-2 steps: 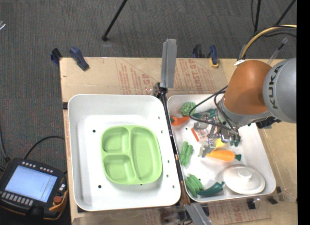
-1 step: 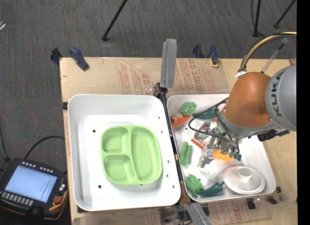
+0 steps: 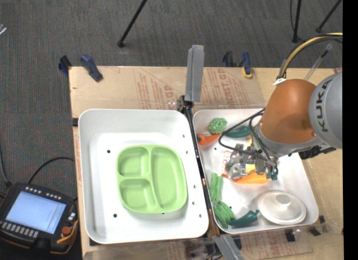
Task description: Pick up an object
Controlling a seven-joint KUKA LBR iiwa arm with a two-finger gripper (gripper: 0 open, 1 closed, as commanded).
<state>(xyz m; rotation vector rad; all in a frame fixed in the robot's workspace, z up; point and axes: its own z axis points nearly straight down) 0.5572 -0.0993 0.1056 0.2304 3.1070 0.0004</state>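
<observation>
White plastic is what you are working over: two shallow bins side by side, the left bin (image 3: 89,141) bearing a pale green three-compartment plate (image 3: 151,185), the right bin (image 3: 310,194) crowded with toy food. Your gripper (image 3: 246,166) is down low in the right bin, near its middle, with the orange-banded wrist (image 3: 288,118) covering much of what lies beneath.

As to progress, I judge the pick not yet done. Nothing shows lifted clear of the bin floor, and no item can be seen between the gripper's tips. The likeliest target is the orange toy carrot (image 3: 251,179), which lies flat just beside and below the tool — touching it or not, you cannot say from this angle. What is left, then, is the grasp itself and the lift.

Other candidates lie around it: a green broccoli floret (image 3: 217,124) near the bin's far left corner, a second small orange piece (image 3: 206,138) below it by the left wall, green pea pods (image 3: 219,197) along that wall, a dark green pepper-like piece (image 3: 245,218) at the near edge, and a round white lidded dish (image 3: 282,206) in the near right corner.

Whether the claw is apart or together cannot be told — its tip is a blur of metal and cable, and the wrist hides the bin floor behind it.
</observation>
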